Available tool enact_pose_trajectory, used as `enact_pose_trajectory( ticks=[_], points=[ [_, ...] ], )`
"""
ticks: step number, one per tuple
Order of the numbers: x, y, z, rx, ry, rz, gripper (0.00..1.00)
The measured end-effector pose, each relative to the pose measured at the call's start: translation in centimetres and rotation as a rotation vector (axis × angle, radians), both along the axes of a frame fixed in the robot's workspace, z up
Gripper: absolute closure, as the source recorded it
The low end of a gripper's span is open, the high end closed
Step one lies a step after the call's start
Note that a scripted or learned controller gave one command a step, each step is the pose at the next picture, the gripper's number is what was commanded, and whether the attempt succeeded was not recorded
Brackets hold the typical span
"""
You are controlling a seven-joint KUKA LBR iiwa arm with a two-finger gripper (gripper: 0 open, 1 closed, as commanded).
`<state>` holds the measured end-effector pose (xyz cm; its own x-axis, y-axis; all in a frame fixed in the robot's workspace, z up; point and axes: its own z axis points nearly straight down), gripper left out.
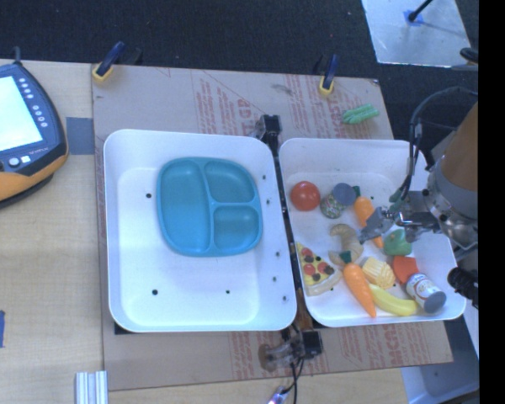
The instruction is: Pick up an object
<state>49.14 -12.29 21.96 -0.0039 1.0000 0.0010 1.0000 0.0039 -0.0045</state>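
White bins side by side, pincer (380, 223) low over the toy food in the right one.

Nothing is lifted yet: the pincer sits among the pieces in the right bin (320, 151), just beside a small orange piece (364, 208) and a green piece (397, 244), and I cannot tell whether it is spread or pressed together, or pinching anything. By my judgement the pick is still to be made. Other candidates lie near: a red tomato (305, 195), a carrot (359, 288), a banana (393, 302), a pizza slice (316, 271). The left bin (122, 225) holds a blue divided plate (209, 205). Both bins rest on cardboard clamped to a pale wooden surface (34, 268); a teach pendant (17, 133) lies at the far left, with dark floor beyond.
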Motion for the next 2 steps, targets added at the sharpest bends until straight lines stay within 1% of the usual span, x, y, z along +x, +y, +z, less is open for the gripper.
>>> enact_pose_trajectory(
  ticks=[1,2],
  points=[
    [6.4,-0.3,-12.9,-0.002,0.001,0.002,0.00],
    [12.6,-0.1,-12.8,0.000,-0.002,-0.001,0.00]
  ],
)
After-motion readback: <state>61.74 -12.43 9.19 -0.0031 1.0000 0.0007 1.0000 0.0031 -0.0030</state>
